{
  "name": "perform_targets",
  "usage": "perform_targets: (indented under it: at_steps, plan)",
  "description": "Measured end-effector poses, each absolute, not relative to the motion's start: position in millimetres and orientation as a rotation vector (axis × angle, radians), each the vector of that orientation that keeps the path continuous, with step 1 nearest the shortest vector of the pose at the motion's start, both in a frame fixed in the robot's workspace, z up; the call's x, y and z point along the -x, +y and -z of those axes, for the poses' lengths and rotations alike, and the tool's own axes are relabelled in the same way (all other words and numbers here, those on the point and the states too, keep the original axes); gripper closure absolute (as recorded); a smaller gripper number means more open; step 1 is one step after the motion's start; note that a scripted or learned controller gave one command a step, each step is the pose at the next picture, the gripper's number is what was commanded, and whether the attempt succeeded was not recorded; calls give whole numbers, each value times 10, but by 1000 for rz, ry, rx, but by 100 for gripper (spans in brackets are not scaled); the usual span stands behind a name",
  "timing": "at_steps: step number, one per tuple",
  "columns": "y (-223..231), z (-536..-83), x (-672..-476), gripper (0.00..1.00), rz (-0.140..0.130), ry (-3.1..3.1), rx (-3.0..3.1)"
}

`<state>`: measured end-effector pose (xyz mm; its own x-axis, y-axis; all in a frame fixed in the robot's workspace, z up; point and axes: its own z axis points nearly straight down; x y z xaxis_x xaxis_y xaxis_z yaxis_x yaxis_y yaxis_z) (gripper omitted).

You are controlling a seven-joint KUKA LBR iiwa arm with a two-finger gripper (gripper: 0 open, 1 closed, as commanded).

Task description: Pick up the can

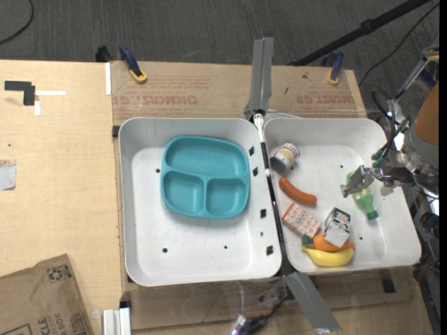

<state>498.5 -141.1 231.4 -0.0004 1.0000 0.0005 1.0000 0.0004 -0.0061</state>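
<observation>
Silver can (284,157) lies tipped at the upper left of the right bin (391,253), well apart from my gripper (357,181), whose jaws' state I cannot tell, so I should approach across its narrow body.

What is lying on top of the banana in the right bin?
A carrot lies across the banana, and a small white carton rests above them. The banana's upper edge is covered, so it cannot be seen there.
</observation>
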Motion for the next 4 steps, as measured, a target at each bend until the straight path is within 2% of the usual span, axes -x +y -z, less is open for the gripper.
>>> perform_targets:
  at_steps: [1,2,3,4]
  plan:
    - [-807,-1879,-5908,0,-8,-1902,2496]
    - [-1018,-3098,-5850,0,-10,-1715,2630]
    - [-672,-1879,-6083,0,-11,-1735,2615]
    - [-181,-1879,-6073,0,-12,-1697,2640]
